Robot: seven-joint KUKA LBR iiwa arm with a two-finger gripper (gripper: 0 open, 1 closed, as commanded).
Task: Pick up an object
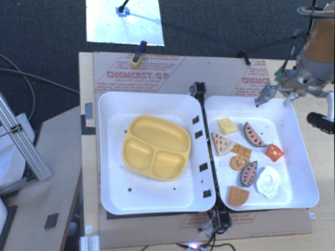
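Nothing has been picked up yet, as far as can be judged: all the toy food pieces are seen lying in the right bin, and nothing is seen between the fingers of the gripper. The gripper is held above the bin's far rim, at about 1 o'clock from the bin's middle, with its two fingers spread well apart and bare. The descent, the closing and the lift are all left to be done.

The candidates lie loosely grouped in the right bin. A cheese block is found at 11 o'clock, with a watermelon slice just beside it at 12 to 1 o'clock. A pizza wedge lies at 9 o'clock, touching or nearly touching a cracker. A red piece sits at 3 o'clock. A cookie, a second melon slice, a white egg and a waffle are spread from 6 to 5 o'clock.

The left bin holds a yellow tray with three compartments. Both bins rest on a brown board printed with red lettering, set on a bench. Dark carpet is seen beyond, with a pale sheet at 12 o'clock.
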